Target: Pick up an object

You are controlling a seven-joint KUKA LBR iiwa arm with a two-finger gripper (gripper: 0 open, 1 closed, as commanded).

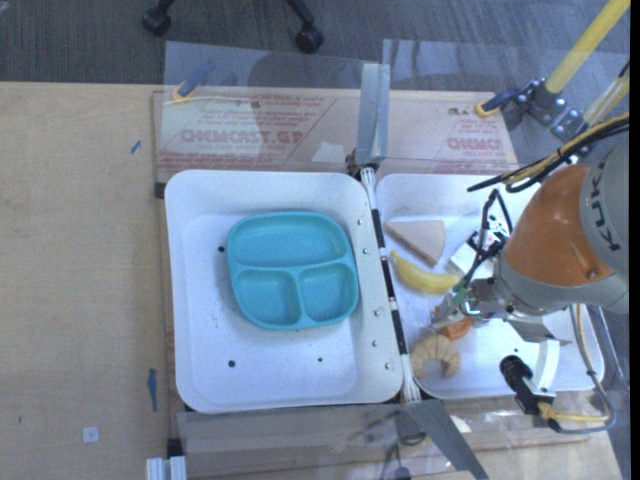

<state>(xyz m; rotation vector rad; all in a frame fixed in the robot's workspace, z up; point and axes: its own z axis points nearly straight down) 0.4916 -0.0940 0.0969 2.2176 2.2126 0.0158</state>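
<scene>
At the near edge of the bench, two white bins sit side by side. In the right bin, closest to its near rim and near its left wall, lies a croissant, tan and curled. Just beyond it is a small orange piece, and the gripper is low over that spot, at the end of the grey arm with its orange band, which covers much of the bin's right half. Whether its fingers are parted or closed I cannot tell, and nothing can be seen held between them. Farther in, a yellow banana lies slantwise toward the bin's left wall, and beyond it, touching or almost so, a wedge of sandwich bread points toward the left wall.

The left bin holds a teal divided plate with three compartments, one long one on the far side and two smaller ones on the near side; it rests in the far half of the bin, nearer the right wall.

Past the far rims of both bins, a clear sheet with a paper backing carries red printing that reads "CHEMCAST GP" behind the left bin; the like lettering behind the right bin is too cut off to read in full. On the orange band at the right edge, black letters "KU" show.
</scene>
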